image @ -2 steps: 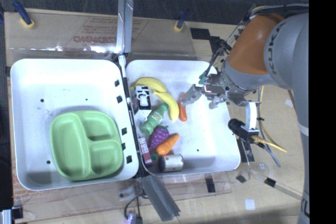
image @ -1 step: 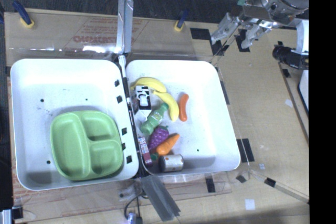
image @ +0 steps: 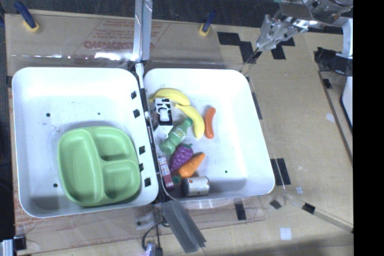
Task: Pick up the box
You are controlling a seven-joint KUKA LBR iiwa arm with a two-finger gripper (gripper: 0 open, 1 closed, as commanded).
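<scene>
Gripper [image: 264, 45], state we can't tell, hangs well beyond the box [image: 163, 111]; crowding bananas [image: 177, 102] could spoil our grab.

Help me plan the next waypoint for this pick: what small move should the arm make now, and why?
Probably move the gripper left and toward the camera, to above the right bin, then line up over the box. The gripper hangs beyond the bin's far right corner, well apart from the box, which lies near the divider with the banana against it, so an approach comes before any descent.
</scene>
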